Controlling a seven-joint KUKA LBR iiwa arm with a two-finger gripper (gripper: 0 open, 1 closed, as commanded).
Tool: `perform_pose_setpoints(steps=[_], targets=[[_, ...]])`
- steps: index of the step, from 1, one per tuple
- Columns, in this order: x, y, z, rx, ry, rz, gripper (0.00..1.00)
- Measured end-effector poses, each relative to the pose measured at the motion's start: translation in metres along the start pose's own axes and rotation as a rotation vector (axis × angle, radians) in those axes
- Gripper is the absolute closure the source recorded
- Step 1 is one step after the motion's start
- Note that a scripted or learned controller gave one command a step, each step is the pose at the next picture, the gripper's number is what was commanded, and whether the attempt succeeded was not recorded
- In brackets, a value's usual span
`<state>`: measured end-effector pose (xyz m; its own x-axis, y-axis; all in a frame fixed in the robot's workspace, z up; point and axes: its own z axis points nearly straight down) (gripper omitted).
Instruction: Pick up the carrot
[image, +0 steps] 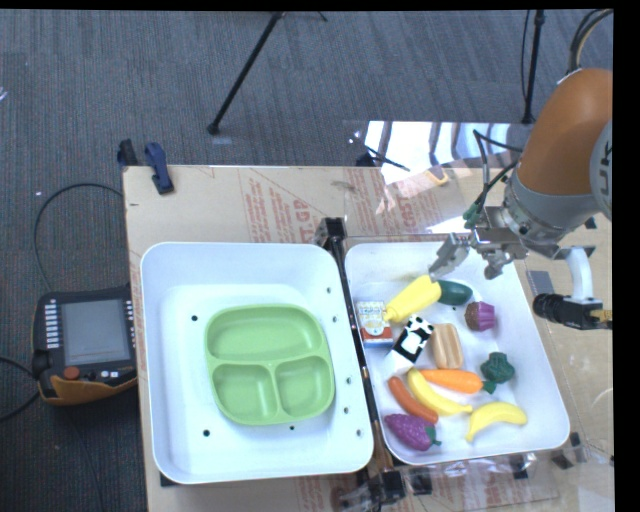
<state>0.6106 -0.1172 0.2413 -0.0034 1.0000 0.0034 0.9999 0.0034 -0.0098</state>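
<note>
The carrot (452, 380), orange and tapered, lies in the lower part of the right bin (535, 330), between a yellow banana-like piece (436, 396) and a green broccoli (497, 369). My gripper (470, 262) hangs over the bin's far edge, well above and behind the carrot. It is open, with nothing between its fingers. One finger (445, 258) points down toward a yellow corn cob (413, 298).
Around the carrot the right bin also holds a dark green vegetable (456, 293), a purple piece (481, 316), a hot dog bun (445, 346), a black-and-white block (411, 338), a small carton (372, 322), an orange-red sausage (405, 397), grapes (410, 430) and a banana (495, 417). A green divided plate (270, 362) sits in the left bin (170, 300).
</note>
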Motion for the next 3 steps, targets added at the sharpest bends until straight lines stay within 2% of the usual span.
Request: perform_pose_setpoints(steps=[1, 2, 3], targets=[[-0.021, -0.044, 0.124, -0.019, -0.005, -0.267, 0.0], [-0.028, -0.108, 0.139, -0.052, -0.01, -0.25, 0.0], [-0.023, -0.116, 0.139, -0.055, -0.028, -0.611, 0.0]])
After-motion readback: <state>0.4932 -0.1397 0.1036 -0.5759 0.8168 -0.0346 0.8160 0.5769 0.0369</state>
